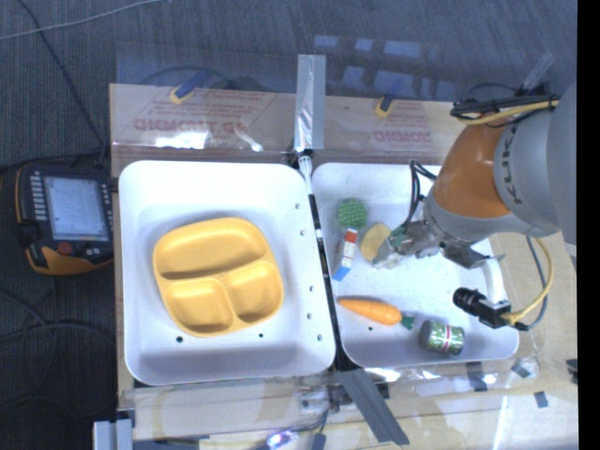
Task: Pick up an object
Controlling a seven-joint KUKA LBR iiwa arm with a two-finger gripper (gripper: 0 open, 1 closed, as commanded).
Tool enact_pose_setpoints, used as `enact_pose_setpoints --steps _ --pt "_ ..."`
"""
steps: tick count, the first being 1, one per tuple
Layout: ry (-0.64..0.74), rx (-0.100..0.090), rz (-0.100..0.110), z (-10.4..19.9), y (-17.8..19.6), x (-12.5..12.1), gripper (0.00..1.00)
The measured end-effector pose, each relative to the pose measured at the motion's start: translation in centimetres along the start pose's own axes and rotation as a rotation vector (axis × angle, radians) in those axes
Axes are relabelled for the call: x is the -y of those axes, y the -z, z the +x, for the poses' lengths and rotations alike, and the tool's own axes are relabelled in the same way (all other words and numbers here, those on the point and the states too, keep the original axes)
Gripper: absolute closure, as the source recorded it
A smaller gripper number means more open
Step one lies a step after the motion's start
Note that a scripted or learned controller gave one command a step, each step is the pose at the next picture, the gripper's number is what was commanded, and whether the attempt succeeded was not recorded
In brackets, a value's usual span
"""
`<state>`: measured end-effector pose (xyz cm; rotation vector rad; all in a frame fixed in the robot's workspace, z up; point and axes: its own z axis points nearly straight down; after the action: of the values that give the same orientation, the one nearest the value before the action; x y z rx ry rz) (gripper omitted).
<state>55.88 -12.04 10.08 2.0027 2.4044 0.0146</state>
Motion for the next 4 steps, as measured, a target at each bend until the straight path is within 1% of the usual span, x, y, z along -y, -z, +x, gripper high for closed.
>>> enact_pose_setpoints --steps 1,2,3,4 --pt "0.0 -0.001 0.001 0.0 0.0 0.0 0.0" --pt "-0.023 -0.002 0.017 -0.2 2.0 -6.1 0.0" --pt "-0.024 0.0 0.003 0.0 -1.0 -1.7 0.0" --pt "-0.022 -0.002 -0.001 0.1 0.0 -1.9 1.0"
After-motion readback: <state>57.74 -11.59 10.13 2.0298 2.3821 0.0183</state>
